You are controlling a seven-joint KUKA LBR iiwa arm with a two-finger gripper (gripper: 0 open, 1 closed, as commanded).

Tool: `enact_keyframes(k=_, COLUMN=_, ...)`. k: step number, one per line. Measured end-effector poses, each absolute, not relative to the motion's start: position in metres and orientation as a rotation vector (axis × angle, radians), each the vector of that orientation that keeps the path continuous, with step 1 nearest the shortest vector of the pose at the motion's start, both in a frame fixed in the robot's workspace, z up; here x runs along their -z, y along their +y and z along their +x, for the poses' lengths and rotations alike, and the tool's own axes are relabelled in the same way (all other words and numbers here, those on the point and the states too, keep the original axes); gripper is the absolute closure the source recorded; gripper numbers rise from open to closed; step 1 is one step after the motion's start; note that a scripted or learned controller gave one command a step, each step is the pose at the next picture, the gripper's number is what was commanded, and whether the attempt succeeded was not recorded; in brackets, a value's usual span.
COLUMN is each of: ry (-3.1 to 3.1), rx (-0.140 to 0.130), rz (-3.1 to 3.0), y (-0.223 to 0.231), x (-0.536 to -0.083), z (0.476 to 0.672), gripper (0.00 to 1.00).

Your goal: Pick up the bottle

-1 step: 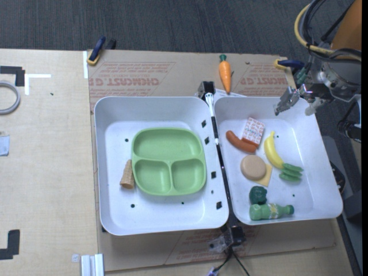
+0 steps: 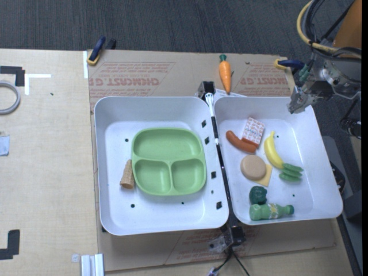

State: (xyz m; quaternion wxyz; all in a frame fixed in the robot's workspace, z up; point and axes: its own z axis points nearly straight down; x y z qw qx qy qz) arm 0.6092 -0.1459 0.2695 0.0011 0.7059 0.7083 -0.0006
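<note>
While the tool [image 2: 298, 103] hangs over the far right corner of the right bin [image 2: 322, 154], whether it is released or clenched cannot be told. Well apart from it, the green bottle [image 2: 271, 211] lies on its side at that bin's near edge, just below a dark green vegetable [image 2: 258, 195].

This looks like a robot lab. A wooden bench [image 2: 46, 183] has cardboard [image 2: 172, 73] laid flat on it and two white bins [image 2: 109, 211] clipped together. Toy food [image 2: 253, 168] lies in one bin. A robot arm [image 2: 339, 68] with yellow cables [image 2: 307, 30] reaches in.
</note>
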Motion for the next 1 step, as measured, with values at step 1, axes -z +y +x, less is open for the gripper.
enact_keyframes(k=1, ry=2.204, rx=0.002, rz=2.239, y=-0.1688, x=-0.3128, z=0.5442, gripper=1.0)
